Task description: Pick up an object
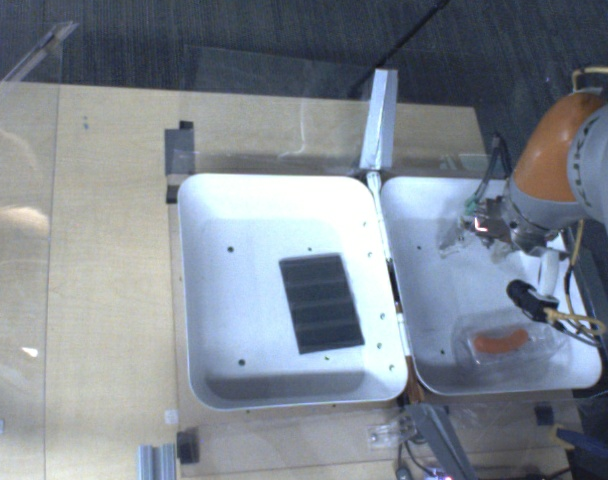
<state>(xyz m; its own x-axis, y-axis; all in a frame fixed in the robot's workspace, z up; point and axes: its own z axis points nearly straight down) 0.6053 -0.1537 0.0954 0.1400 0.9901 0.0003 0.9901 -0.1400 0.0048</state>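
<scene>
A black ribbed rectangular pad point(322, 303) lies flat in the middle of the left bin point(214, 268). Near the front of the right bin point(424, 298) rests a clear plastic packet with an orange piece inside point(499, 343). My gripper point(462, 232) hangs over the back part of the right bin, behind the packet and well apart from it. It is small and blurred against the white floor. Nothing shows between it and the bin floor.
The grey arm with its orange band point(549, 163) reaches in over the right bin's far right corner. A metal bar point(379, 128) stands behind the seam between the two bins. Bare wooden bench point(94, 268) lies to the left.
</scene>
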